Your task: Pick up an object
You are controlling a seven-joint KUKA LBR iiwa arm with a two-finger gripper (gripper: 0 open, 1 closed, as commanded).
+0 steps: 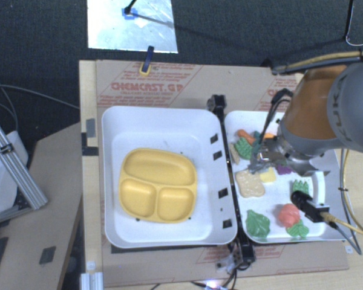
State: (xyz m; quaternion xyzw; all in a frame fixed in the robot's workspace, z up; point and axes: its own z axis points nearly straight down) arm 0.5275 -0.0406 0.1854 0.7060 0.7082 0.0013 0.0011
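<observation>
At the near edge of the right bin (327, 237), a green leafy toy (258, 223) and a red-and-green strawberry-like piece (288, 217) are seen lying on the white floor, untouched. Just beyond them a pale, bread-like piece (250, 184) and a small yellow piece (268, 176) are found, with a green ridged item (300, 185) to their right and a purple scrap (284, 170) close by. The gripper (261, 156) is positioned directly above this cluster, near a green and orange item (245, 144) at the bin's inner side. Whether it is spread or closed cannot be told, and nothing is visibly held by it. The left bin (139, 122) is occupied by a yellow divided plate (158, 185). Further back, brown printed board (169, 83) and a shiny sheet (133, 17) are seen.

The task is judged to be at an early stage: an approach has been made, but no object is shown lifted. A secure grip and a raise are left to be done.
</observation>
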